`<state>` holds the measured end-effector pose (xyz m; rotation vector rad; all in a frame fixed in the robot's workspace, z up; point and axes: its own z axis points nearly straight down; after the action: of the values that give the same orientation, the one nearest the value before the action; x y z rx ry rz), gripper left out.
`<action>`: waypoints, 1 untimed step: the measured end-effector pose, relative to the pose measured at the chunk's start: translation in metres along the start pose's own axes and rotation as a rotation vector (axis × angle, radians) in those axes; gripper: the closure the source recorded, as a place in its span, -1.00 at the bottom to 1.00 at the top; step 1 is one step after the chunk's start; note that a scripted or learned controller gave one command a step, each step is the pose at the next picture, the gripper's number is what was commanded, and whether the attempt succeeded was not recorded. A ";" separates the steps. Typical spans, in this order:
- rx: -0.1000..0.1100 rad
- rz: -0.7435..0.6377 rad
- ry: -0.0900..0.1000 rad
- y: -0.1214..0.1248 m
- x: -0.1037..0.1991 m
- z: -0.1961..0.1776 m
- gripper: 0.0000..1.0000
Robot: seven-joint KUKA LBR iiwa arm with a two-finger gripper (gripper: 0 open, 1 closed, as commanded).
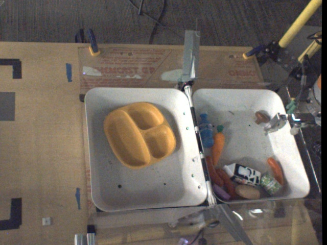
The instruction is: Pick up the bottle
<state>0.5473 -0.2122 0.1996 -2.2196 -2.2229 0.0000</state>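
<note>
A small blue bottle [206,133] lies in the right bin [245,98], against its left wall, with an orange carrot [218,146] right beside it. My gripper [276,122] comes in over the right bin's right rim, near a small brown item [262,117]. It is well to the right of the bottle and apart from it, with nothing visibly held. The arm behind it is cut off by the view's right side.
The left bin [102,188] holds a yellow divided plate [139,134]. At the right bin's front lie red sausages [214,175], a white-and-black carton [247,173], a tan potato [248,192], a green item [271,184] and an orange piece [275,169]. A metal post [190,55] stands behind the bins.
</note>
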 end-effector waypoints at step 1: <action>-0.004 -0.001 -0.001 0.001 0.000 -0.011 1.00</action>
<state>0.5485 -0.2124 0.2102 -2.2214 -2.2263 -0.0025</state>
